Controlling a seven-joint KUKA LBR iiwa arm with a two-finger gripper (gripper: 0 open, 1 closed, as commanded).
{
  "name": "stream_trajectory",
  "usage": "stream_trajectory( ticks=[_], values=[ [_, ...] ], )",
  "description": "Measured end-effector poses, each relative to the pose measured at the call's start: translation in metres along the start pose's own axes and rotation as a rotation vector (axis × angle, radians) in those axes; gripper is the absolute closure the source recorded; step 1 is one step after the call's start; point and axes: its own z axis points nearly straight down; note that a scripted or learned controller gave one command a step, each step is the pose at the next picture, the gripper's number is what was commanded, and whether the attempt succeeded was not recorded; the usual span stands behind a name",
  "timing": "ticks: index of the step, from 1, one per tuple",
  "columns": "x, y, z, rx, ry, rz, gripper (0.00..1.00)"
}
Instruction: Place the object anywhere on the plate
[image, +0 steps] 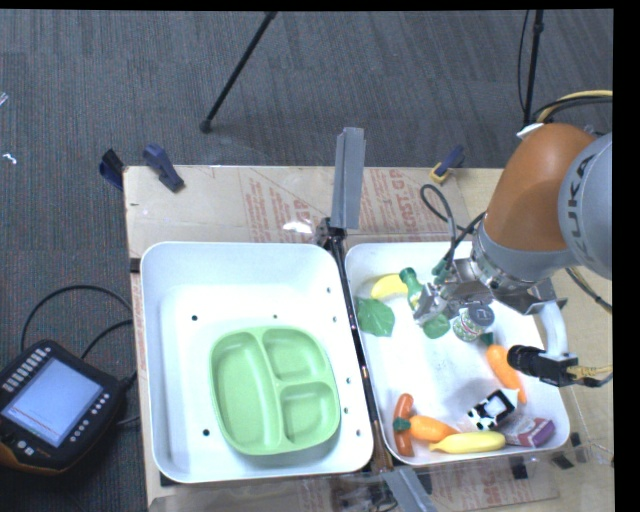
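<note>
A light green divided plate (275, 388) lies in the left white bin (165, 300), with nothing on it. My gripper (441, 300) hangs low over the upper middle of the right bin (560, 415). It sits right above a small green object (436, 326) and beside a green bottle (410, 282) and a yellow piece (387, 287). A round silver-topped item (473, 321) lies just right of the gripper. Whether anything is held is hidden by the wrist.
The right bin also holds a green leaf shape (376, 317), an orange carrot (503, 366), a second carrot (431, 428), a red sausage (402, 407), a yellow banana (470, 442), a black-and-white toy (492, 409) and a purple block (533, 432). A grey divider post (348, 190) stands between the bins.
</note>
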Motion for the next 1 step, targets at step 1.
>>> stream_trajectory(
  ticks=[1],
  values=[
    [0.0782, 0.0021, 0.0241, -0.002, -0.001, -0.227, 1.00]
  ],
)
